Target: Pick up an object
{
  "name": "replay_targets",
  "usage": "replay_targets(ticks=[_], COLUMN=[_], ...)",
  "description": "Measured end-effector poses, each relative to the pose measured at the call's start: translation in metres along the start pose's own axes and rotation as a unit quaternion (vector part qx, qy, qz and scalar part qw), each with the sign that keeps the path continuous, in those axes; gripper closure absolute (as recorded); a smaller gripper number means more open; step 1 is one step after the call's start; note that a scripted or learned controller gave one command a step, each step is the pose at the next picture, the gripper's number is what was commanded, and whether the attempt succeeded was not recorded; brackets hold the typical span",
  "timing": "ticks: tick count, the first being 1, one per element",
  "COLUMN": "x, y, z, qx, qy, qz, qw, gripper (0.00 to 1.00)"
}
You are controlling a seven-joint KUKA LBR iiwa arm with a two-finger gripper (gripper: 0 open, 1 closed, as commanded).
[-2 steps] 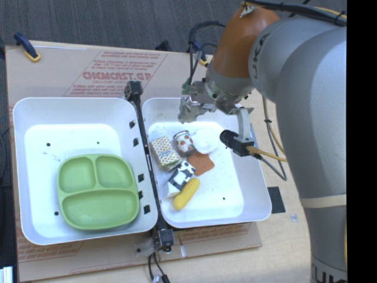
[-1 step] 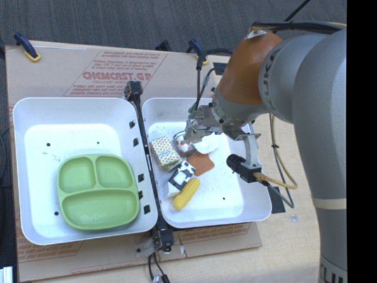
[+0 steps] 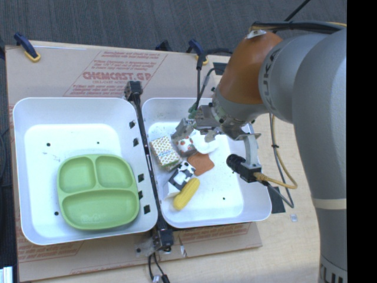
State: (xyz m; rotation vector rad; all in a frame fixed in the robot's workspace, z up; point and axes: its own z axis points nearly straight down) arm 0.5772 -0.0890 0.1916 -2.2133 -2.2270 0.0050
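The right bin holds a cluster of small objects. A patterned yellow-green block lies at its left, a brown flat piece in the middle, a black-and-white item below that, and a yellow corn-like toy nearest the front. A white and red piece sits by the brown one. My gripper hangs low over the back of this cluster, just above the white and red piece and right of the block. The arm's wrist covers the bin's back right part.
The left bin holds a green divided plate. A black clip strip runs between the bins. Cardboard with red print lies behind them. A cable with a black and orange plug hangs over the right bin's right side.
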Motion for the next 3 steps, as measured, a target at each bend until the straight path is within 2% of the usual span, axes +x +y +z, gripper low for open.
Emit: replay_targets(ticks=[1,2,3], x=[-0.053,-0.052,0.003], y=[0.015,0.015,-0.041], z=[0.099,0.088,-0.001], qx=[-0.003,-0.002,-0.001], qy=[-0.001,-0.001,0.000], qz=[0.000,-0.002,-0.001], qw=[1.0000,1.0000,1.0000], gripper=[0.00,1.00,1.00])
